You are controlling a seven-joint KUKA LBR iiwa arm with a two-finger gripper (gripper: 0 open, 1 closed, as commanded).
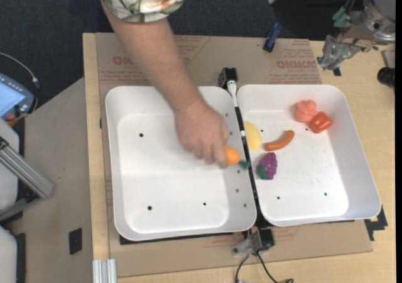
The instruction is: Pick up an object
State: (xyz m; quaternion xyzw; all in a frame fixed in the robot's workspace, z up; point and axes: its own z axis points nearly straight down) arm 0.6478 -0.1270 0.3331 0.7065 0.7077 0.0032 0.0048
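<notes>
— Well, where is the thing to be picked up?

— Several candidates are seen in the right bin [352,168]: a yellow piece [252,135] against the divider, a sausage [279,141] just beside it, purple grapes [267,165] below, and a pink piece [305,109] touching a red pepper [320,122] near the far corner. A small orange toy [232,156] is held at a person's hand [200,132], low in the left bin [125,149] by the divider.

— Why is it held there?

— It is probably being placed or moved by the person; which cannot be told.

— And the arm?

— The gripper [335,54] is kept up at the far right, beyond the bins, above the surface [389,149], likely so the hand is given room. Whether the jaws are open or closed cannot be told.

— How do the toys look?

— Small, rounded, brightly coloured; most are well apart.
</notes>
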